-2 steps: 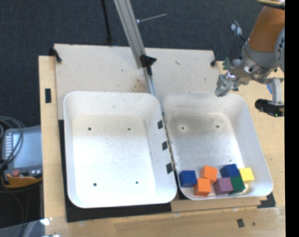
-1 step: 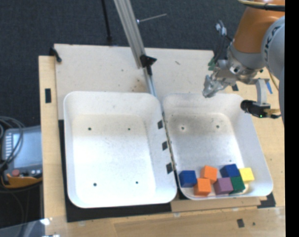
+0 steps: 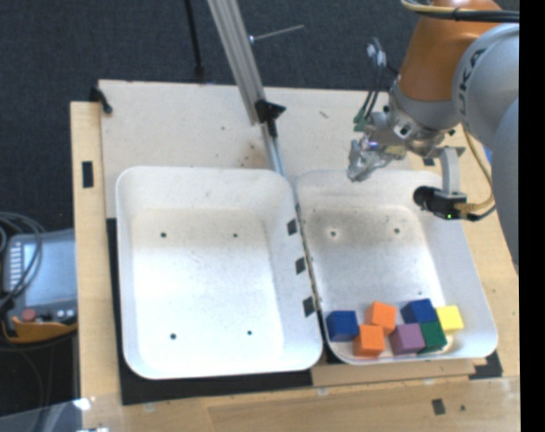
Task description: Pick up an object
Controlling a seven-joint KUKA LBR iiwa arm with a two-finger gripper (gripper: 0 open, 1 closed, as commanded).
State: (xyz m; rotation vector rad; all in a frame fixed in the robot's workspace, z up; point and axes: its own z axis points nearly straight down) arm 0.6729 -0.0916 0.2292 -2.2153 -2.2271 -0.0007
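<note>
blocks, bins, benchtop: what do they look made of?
Blocks: matte, saturated solid colours with soft edges and no glare; probably foam, possibly painted wood.
Right bin and left bin: thin white moulded plastic, judging by rounded corners and rolled rims; dull finish, scuffed grey with speckles.
Benchtop: pale, unvarnished board, likely plywood or MDF; flat matte surface with a tan edge strip.

I see two white bins; in the right bin (image 3: 452, 268), at its near edge, sit blocks: two blue (image 3: 342, 324), two orange (image 3: 383, 314), one purple (image 3: 406, 338), green (image 3: 433, 336), yellow (image 3: 449, 318).
</note>
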